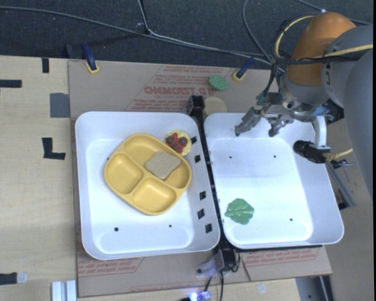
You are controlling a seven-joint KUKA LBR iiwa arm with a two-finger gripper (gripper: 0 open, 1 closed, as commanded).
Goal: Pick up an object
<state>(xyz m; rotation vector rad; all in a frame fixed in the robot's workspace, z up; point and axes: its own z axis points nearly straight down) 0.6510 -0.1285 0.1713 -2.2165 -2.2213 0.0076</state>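
Leaf (239, 211) is lying flat in the right bin (313, 187), near its front-left corner, touching nothing. In the left bin (91, 168) a yellow tray (122, 171) is sitting tilted, carrying a toast slice (162, 164) in one compartment, berries (178, 142) at its far rim. Farther back, the gripper (261, 126) is hovering over the right bin's rear edge, fingers spread wide, gripping nothing, well apart from the leaf.

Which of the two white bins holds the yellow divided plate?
The left bin. It holds the yellow plate; the right bin, under the pincer, holds a green leaf.
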